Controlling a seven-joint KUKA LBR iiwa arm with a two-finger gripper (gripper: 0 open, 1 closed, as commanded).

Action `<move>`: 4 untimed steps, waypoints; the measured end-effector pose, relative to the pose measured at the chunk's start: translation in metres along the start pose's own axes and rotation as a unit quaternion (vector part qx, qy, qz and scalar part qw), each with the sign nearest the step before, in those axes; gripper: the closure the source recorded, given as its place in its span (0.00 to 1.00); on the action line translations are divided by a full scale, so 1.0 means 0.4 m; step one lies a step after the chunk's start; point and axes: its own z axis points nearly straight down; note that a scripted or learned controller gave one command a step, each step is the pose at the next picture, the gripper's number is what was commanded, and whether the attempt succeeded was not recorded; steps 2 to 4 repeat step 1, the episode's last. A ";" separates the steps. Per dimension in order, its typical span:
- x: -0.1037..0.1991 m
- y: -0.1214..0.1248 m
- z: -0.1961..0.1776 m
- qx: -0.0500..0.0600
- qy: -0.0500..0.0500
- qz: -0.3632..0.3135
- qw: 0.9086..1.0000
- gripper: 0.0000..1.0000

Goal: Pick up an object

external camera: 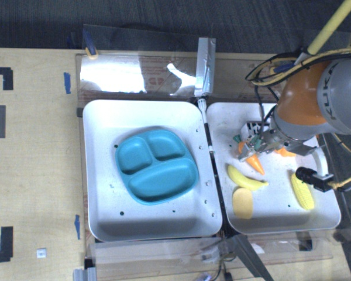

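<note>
Right bin (pixel 333 215): the gripper (pixel 256 140) hangs low over a small carrot (pixel 255 162), which lies just left of centre, near a banana (pixel 245 178). Claw state: cannot tell, wrist and cables hide it. Carrot looks light, stiff, smooth plastic, likely slippery; best pinched across its thick end.

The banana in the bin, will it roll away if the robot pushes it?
The banana probably would not roll far: it looks curved and lies flat on the right bin floor. It might spin or slide instead, since the surface looks smooth. It could bump the yellow piece beside it.
</note>
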 end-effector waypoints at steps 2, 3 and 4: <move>0.137 0.143 -0.218 0.002 0.002 -0.078 0.997 1.00; 0.137 0.143 -0.218 0.002 0.002 -0.078 0.997 1.00; 0.137 0.143 -0.218 0.002 0.002 -0.078 0.997 1.00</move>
